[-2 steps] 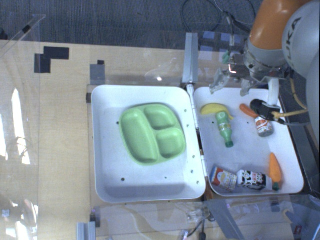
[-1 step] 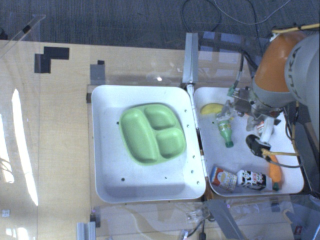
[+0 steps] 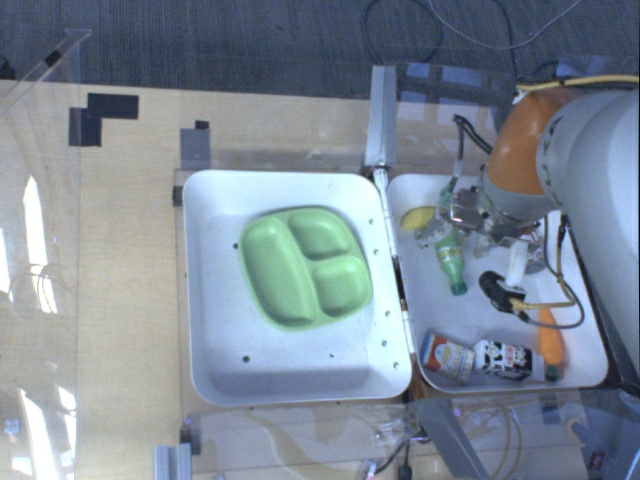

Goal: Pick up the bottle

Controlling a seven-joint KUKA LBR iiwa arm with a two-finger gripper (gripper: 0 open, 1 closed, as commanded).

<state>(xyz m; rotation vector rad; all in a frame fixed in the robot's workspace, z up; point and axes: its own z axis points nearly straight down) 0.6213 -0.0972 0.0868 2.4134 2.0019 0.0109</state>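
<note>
green bottle (image 3: 452, 265) lies on its side, upper middle of right bin (image 3: 590, 363), centre right of frame. pincer (image 3: 470, 218) sits just above it, touching or nearly so, wrist low for descent onto bottle; cannot tell whether pincer is clenched or released. milk bottle (image 3: 475, 358) lies along bin's lower wall. green divided tray (image 3: 305, 265) rests in left bin (image 3: 215, 298) on tabletop (image 3: 120, 318).

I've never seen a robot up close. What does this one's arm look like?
The arm is bulky, rounded and pale grey, with an orange band above the wrist. Its end effector is a cluster of small metal parts, and thin dark cables loop around the wrist.
</note>
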